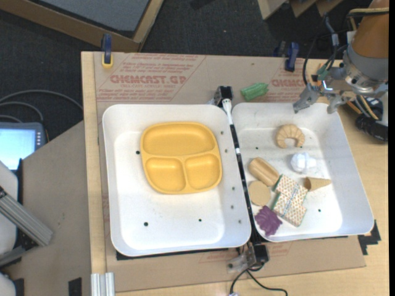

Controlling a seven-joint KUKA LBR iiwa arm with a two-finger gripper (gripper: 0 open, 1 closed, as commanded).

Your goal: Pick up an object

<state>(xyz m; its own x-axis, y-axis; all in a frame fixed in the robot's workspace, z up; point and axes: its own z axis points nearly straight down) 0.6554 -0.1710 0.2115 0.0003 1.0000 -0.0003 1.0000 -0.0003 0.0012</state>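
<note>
A brown board is covering the table [92, 165], dark carpet lying beyond at top. Two white bins are sitting side by side; at upper right the gripper [318, 100] is hovering with jaws spread, holding nothing, above the right bin [345, 165], where a croissant [290, 135] is lying.

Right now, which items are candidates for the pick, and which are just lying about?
Pick candidates, all in the right bin:
croissant
white ball
tan bread piece
patterned packet
purple grapes
gripper, open above the bin's far edge

Lying about:
yellow divided plate in the left bin
green object on the bench
</note>
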